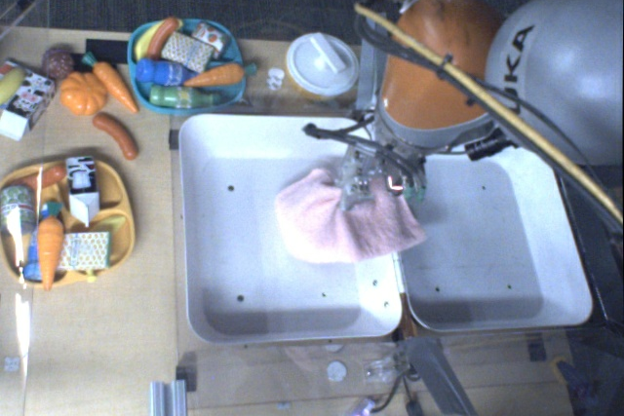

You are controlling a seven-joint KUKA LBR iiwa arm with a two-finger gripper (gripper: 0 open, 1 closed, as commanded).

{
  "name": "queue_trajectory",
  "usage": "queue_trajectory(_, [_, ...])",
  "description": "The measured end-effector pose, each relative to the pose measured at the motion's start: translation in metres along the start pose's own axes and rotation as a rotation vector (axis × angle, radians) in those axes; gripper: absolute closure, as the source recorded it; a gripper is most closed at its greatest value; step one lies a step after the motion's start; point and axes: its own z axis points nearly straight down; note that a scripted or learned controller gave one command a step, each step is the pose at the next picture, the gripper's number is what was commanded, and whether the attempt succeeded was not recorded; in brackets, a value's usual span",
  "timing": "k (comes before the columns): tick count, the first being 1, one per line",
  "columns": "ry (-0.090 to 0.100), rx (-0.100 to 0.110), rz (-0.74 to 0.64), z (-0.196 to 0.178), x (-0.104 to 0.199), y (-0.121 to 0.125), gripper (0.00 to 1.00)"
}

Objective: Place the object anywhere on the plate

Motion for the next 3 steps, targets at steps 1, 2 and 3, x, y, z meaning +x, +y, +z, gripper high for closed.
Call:
queue_trajectory(1, [-0.002,-0.001,0.000,-0.014,0.016,0.048,1.00])
queue_trajectory(2, [0.001,0.000,-0.001,-0.013,0.039,0.094,1.00])
queue_trajectory(3, [0.000,0.000,-0.001,-0.013,0.039,0.094,0.00])
